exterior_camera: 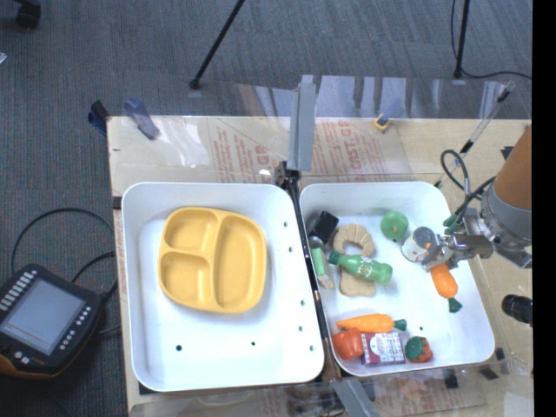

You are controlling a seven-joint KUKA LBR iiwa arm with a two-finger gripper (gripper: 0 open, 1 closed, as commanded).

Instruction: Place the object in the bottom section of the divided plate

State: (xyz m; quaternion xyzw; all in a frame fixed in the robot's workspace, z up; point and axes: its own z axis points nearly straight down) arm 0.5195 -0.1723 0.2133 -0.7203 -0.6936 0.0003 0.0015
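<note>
Nearest: ketchup packet (383, 348), untouched.
Fingers (440, 263): at right bin (480, 320) edge above small carrot (444, 281); grip unclear, cannot tell.
Risk: carrot slips before plate (213, 258), far left.

Two white bins (139, 233), one yellow divided plate (212, 258), two toy carrots (368, 322).

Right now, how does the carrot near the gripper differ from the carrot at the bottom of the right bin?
The upper carrot is short and stubby, lying steeply just below the gripper by the bin's right wall. The lower carrot is longer and thinner, lying nearly level above a red packet, with its green end to the right; the upper carrot's green end points down. Both are orange and rest in the right bin.
</note>
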